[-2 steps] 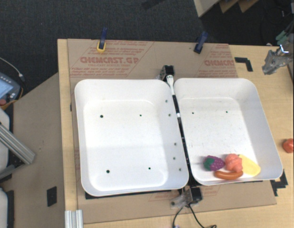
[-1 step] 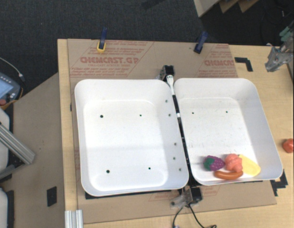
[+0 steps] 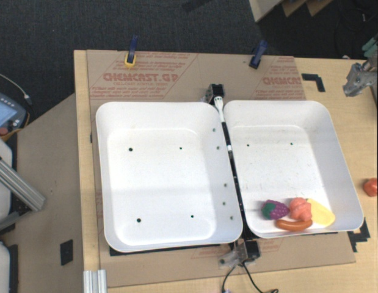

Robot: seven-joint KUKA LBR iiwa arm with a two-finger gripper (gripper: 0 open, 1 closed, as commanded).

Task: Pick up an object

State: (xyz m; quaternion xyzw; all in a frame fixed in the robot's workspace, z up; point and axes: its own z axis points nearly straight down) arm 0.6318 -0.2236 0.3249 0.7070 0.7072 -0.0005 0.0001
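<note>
Dark carpet surrounds a pale tabletop (image 3: 54, 163) topped with a brown cardboard sheet (image 3: 176, 72), and on that sheet sit two shallow white bins side by side. From the camera view, a grey piece of the arm — what I take for the tool (image 3: 359, 78) — pokes in at the upper right edge, past the far corner of the right bin (image 3: 286, 127). Whether it is apart or together I cannot tell; too little of it is visible. Nothing hangs from it.

Toy foods cluster in the near corner of that right bin: a purple grape bunch (image 3: 275, 209), a red-orange piece (image 3: 301, 209), a yellow piece (image 3: 323, 214) and a sausage (image 3: 294, 224) lying crosswise in front of them, touching or nearly so. From the tool they lie well apart — toward the camera and a little leftward, across the bin. The sausage's long axis runs left to right, so a grasp would probably close across it. The left bin (image 3: 164, 170) lies farther leftward from the tool.
</note>
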